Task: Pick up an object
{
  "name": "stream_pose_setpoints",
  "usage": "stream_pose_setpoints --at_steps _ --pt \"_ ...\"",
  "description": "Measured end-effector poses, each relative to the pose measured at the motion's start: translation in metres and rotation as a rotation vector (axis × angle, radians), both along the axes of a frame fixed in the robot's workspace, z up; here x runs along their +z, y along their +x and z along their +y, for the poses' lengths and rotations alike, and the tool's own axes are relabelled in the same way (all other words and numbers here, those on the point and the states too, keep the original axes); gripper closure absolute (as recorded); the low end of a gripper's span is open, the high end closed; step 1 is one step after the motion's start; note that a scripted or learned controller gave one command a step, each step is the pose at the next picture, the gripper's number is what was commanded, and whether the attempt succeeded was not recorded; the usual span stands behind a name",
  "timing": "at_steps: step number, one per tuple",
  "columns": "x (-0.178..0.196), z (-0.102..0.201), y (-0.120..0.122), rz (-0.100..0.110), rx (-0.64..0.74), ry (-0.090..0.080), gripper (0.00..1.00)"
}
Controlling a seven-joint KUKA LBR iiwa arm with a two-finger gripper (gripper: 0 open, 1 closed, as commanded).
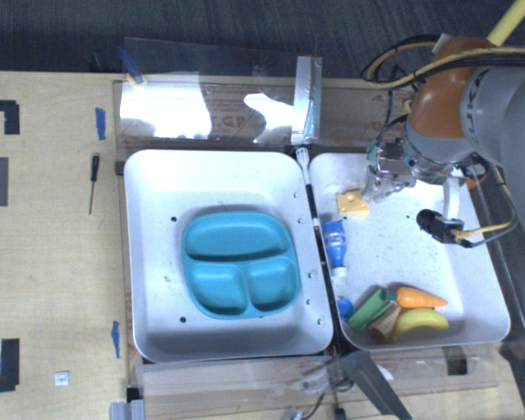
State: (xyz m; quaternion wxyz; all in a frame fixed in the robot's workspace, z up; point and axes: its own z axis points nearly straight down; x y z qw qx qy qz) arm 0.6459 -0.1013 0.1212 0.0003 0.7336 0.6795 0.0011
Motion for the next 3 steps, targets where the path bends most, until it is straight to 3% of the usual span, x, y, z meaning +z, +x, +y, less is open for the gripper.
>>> stream_pose_setpoints --at_steps 1,2,3 --pt "-0.034 -0.036 0.006 -0.002 -0.082 -0.001 1.0" --pt "-0.035 -0.036 0.005 0.0 -0.082 -0.001 0.0" --pt "-0.035 0.01 0.022 -0.002 0.064 -0.001 0.0"
